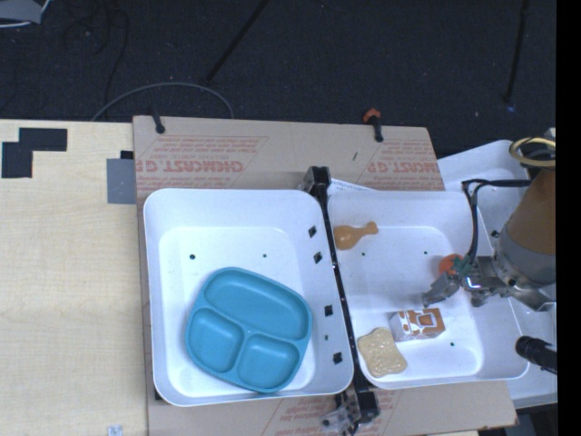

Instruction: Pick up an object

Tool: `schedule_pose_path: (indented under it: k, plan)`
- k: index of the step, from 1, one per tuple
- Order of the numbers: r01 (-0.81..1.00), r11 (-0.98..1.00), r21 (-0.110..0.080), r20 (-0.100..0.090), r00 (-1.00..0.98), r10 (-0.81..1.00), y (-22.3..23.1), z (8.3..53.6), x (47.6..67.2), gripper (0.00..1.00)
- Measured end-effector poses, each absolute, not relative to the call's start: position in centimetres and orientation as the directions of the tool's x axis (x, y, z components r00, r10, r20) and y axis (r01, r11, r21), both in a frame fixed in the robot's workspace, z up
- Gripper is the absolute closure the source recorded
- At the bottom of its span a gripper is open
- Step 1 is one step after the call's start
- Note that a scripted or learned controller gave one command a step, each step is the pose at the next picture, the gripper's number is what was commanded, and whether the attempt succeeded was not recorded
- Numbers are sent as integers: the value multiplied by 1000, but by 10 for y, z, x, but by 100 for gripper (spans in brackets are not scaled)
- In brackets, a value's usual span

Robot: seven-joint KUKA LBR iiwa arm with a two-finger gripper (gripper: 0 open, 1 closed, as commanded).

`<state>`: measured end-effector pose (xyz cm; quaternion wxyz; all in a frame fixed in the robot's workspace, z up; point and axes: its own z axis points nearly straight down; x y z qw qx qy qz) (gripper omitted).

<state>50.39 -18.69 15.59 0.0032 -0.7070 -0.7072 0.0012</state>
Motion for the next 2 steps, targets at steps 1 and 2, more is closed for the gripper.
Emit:
schedule_pose_path:
  k: [1, 2]
  plan:
    - [1000, -1, 2, 3, 1, 1000, -185, 117, 504, 0]
    - [1000, 1, 5, 1, -1, 1000, -183, 89, 507, 0]
